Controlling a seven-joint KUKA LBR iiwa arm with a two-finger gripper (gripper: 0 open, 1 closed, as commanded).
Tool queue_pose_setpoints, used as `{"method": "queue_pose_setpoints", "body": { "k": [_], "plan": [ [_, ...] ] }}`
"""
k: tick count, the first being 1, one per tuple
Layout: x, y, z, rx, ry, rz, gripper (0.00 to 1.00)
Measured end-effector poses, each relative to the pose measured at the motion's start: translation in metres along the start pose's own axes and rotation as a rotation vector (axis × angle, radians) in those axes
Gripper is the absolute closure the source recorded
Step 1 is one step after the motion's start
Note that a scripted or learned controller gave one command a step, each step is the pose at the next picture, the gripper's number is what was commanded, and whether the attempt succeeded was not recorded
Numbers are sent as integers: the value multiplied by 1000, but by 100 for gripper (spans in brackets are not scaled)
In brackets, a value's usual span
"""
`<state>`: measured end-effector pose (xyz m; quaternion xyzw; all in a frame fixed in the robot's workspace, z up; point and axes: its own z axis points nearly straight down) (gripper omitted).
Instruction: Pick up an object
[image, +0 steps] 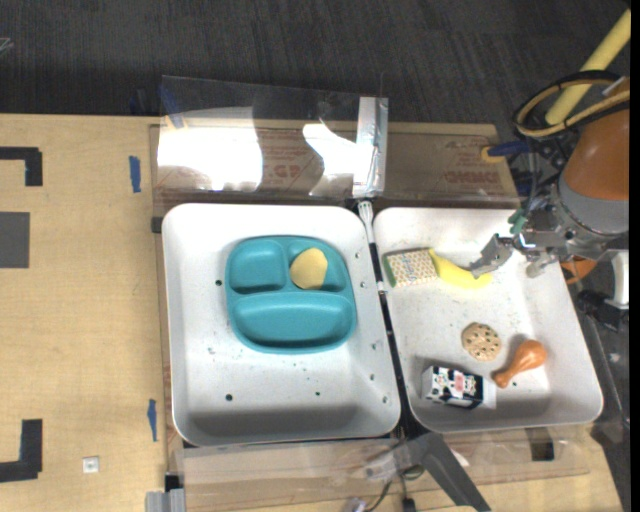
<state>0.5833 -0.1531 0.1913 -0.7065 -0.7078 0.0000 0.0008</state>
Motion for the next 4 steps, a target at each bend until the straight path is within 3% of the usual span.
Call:
{"method": "queue_pose_setpoints", "body": {
  "k": [1, 2, 3, 4],
  "plan": [
    [17, 32, 103, -10, -3, 19, 0],
    [15, 31, 92, -7, -5, 20, 100],
    [15, 31, 93, -6, -4, 20, 0],
    [31, 33, 105, -4, -3, 196, 0]
  ]
}}
